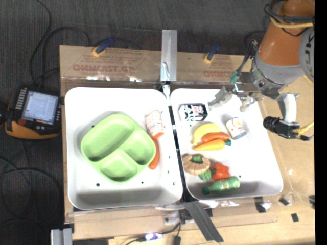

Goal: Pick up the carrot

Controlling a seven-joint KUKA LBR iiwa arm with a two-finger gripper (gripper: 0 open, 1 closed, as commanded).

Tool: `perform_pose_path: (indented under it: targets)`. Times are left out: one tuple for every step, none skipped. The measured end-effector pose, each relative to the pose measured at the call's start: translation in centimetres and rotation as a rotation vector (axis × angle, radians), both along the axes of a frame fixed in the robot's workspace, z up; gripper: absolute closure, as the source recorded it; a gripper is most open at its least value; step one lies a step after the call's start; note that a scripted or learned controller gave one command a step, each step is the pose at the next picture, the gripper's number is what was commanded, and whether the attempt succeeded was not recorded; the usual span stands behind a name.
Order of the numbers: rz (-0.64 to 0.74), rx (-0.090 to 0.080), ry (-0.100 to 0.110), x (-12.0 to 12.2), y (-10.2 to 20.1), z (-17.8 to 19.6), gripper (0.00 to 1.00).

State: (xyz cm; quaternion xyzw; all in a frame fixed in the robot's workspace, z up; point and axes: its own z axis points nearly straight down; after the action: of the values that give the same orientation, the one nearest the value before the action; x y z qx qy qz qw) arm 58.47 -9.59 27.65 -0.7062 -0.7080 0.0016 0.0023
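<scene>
Fingers point(220, 99) spread apart, nothing between them; gripper point(232, 97) hangs over the far edge of the right bin point(265, 152), tips angled toward the bin divider

Arm point(286, 29) comes in from the right, orange band above the wrist, well back from the food pile

Carrot point(210, 145): orange, tapered, lying roughly level across the middle of the right bin. It touches the yellow banana point(205, 130) along its far side. Green stub at its right end, pointed end toward the divider

Just nearer the camera: a brown-and-cream toy food point(195, 164), a red-orange pepper point(219, 171), a green cucumber-like piece point(220, 185). Small white container point(236, 127) to the carrot's right; black-and-white carton point(192, 112) at the far left corner

Left bin point(76, 152): green sectioned plate point(117, 146), a white packet point(154, 122), a thin orange piece point(154, 158) by the plate. Judged a distractor, not the target

Approach notes (judgement):
- move toward the camera and slightly left to centre over the carrot's thick middle
- turn the wrist so the fingers close across the short axis, not along it
- far finger must slip between carrot and banana; tight gap, risk of pinching both or nudging the banana
- descend straight, close only once low on the body, lift vertically
</scene>
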Motion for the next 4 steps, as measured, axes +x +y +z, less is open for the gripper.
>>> perform_pose_path:
  targets:
    - [0.162,0.002,0.0,-3.6,-1.4,-10.9,0.0]
    - [0.358,-0.009,-0.033,-3.2,-4.7,-18.1,0.0]
    - [0.472,0.001,-0.006,-5.6,-0.5,-16.4,0.0]
    - [0.652,-0.003,-0.009,-0.7,-1.1,-18.8,0.0]
